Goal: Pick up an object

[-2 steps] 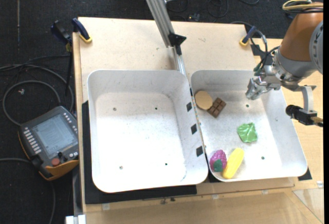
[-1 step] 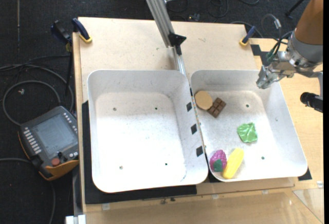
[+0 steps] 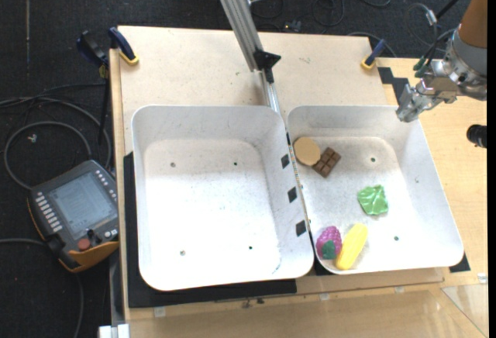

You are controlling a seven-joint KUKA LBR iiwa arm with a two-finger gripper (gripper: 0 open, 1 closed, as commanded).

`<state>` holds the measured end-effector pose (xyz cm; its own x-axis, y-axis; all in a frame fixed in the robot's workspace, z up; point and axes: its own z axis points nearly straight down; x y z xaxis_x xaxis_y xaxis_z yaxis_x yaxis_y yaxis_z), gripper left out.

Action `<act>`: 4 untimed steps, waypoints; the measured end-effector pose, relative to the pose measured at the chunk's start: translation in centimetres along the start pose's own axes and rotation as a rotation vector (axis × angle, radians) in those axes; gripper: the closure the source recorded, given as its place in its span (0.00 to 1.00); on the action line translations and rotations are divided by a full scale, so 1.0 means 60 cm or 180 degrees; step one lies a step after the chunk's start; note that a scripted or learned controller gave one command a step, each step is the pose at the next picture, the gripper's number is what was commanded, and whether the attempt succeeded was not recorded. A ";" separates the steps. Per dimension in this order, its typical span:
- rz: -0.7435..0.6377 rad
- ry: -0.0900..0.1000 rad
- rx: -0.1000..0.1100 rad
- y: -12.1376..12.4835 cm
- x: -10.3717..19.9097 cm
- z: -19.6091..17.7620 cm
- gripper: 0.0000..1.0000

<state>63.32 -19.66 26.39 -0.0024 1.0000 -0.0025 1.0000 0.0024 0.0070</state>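
The gripper (image 3: 408,108) is hanging over the far right corner of the right bin (image 3: 422,174), up by the rim, and nothing is sitting between its fingers; whether they are spread or pressed together, I cannot tell from this angle. The arm (image 3: 471,42) is reaching in from the right, its orange band showing at the edge.

Down in the right bin, the objects are lying well apart from the gripper. A tan disc (image 3: 307,150) is sitting near the divider, touching a brown chocolate block (image 3: 326,163) just to its right. A green leaf (image 3: 373,200) is lying further toward the near side, on its own. At the near edge, a purple grape bunch (image 3: 328,240) is resting right against a yellow corn cob (image 3: 353,245).

The left bin (image 3: 155,135) is lying beside it on the table (image 3: 194,65). A pendant (image 3: 75,208) is sitting on the floor to the left.
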 end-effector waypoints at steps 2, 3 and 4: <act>-0.0016 0.0014 0.0030 -0.026 0.171 0.039 1.00; -0.0017 0.0014 0.0028 -0.031 0.254 0.057 1.00; -0.0019 0.0017 0.0027 -0.036 0.362 0.060 1.00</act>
<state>61.11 2.04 22.72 -0.0085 1.0000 0.0028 1.0000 0.0085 -0.0013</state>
